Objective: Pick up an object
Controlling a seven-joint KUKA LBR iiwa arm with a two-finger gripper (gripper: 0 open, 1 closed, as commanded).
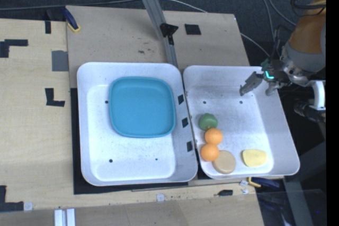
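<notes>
Bench: you are looking down at a slant on a pale wooden bench (32, 129) with black tape marks, dark carpet and loose cables behind it, and a grey metal pole (153, 2) rising from the back edge.
Left bin: a shallow white bin (92, 161) holds a blue square plate (142, 106) with rounded corners, lying flat toward the bin's back.
Right bin: a second white bin (275, 129) sits just beside the first, their rims touching along the middle.
Objects to pick: five small items cluster in the near part of the right bin. A green ball (208, 121) lies by the left wall; an orange ball (213, 136) touches it from the front; a second orange ball (209, 152) sits just in front of that.
Front row: a tan round disc (224, 161) touches the second orange ball, and a yellow lumpy piece (255, 157) lies near it to the right, apart.
Arm: your arm (307, 39) enters from the right and is cut off by the frame edge.
Gripper: the gripper (260, 83) hovers over the right bin's back right corner, well apart from the items. Its two dark fingers look spread wide with nothing between them, though they are small and blurred.
</notes>
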